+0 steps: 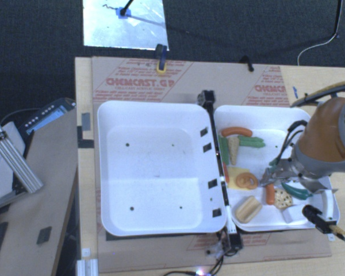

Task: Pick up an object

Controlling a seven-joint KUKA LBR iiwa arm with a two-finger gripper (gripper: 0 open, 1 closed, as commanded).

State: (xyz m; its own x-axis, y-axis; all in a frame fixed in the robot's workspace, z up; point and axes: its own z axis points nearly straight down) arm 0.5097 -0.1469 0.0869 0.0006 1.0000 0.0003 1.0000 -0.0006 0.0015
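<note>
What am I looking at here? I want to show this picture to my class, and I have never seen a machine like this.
This is a robot arm, grey with an orange band, reaching in from the right. One camera fixed above the bench looks down at a slant. The bench holds two shallow white bins. The left bin sits beside the right bin, which holds toy food: a sausage, a green bean, a cone, a yellow slice with a ring, a bread roll and a cracker. The gripper hangs low over that pile. Whether it holds anything cannot be told.
</note>
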